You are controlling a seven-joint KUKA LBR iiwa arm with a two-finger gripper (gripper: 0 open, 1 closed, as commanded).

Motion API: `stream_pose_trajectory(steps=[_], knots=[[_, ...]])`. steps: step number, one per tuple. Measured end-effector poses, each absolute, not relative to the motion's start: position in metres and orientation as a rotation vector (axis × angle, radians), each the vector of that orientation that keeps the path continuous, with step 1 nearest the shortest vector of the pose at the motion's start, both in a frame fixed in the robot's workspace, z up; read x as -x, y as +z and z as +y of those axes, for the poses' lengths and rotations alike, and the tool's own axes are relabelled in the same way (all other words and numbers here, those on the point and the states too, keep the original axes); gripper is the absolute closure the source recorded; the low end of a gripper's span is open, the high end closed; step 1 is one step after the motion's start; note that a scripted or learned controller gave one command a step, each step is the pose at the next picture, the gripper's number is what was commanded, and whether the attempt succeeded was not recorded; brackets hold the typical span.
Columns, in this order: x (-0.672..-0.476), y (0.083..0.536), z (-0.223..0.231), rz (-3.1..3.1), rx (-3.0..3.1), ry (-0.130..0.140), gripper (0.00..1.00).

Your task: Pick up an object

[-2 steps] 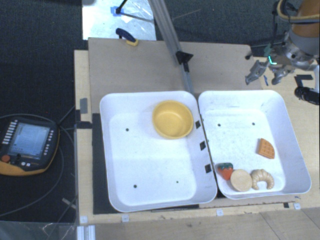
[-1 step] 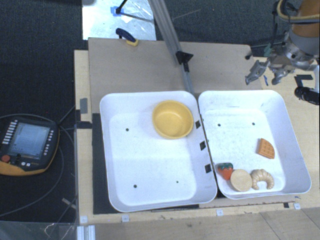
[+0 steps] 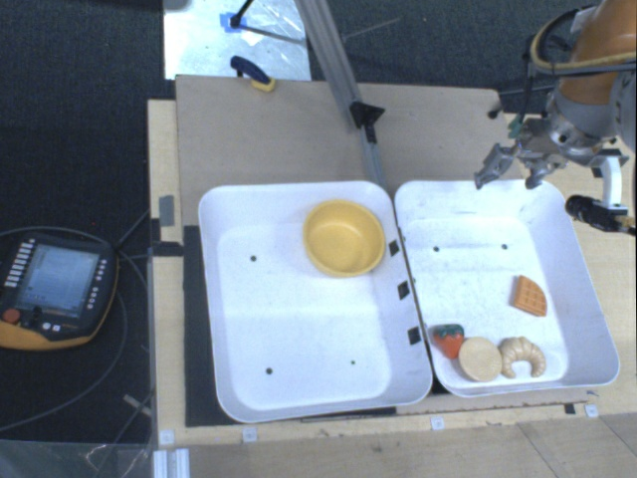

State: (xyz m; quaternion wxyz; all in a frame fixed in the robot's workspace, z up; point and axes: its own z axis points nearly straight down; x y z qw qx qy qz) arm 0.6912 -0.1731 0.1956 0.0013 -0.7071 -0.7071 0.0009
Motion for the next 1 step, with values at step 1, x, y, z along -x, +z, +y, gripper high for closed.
stream_pose_trajectory(steps=[1], knots=[[-0.6904,0.1536,-0.1699,-2.221,2.219,0.002,0.0]])
